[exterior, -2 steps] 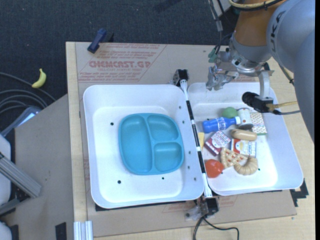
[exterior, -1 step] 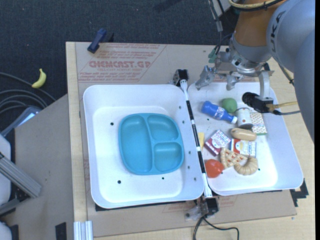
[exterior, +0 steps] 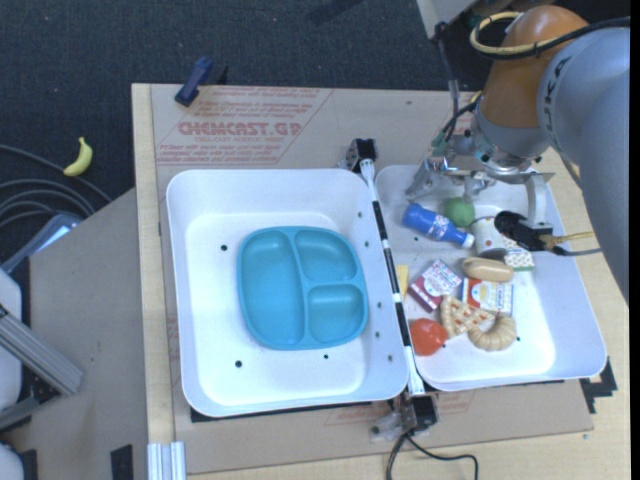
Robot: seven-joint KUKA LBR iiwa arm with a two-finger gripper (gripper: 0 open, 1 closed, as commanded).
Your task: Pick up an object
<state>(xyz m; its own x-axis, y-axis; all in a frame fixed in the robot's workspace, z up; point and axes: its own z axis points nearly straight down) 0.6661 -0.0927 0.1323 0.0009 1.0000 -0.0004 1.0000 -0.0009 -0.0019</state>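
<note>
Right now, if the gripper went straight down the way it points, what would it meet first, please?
Probably the green ball just under the gripper, with the blue bottle close beside it; depth is hard to judge from this slanted view.

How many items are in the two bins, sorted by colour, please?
Blue: 2, divided plate, bottle
Green: 1, ball
Red: 1, tomato-like piece
Tan: 3, waffle, bagel, bun
Red-white packets: 2
Total: 9

Grey arm (exterior: 560, 68) reached in over the right bin (exterior: 570, 338), gripper (exterior: 462, 173) hung above a green ball (exterior: 459, 211) and blue bottle (exterior: 436, 224), blue divided plate (exterior: 300, 286) lay in the left bin (exterior: 200, 218).
</note>
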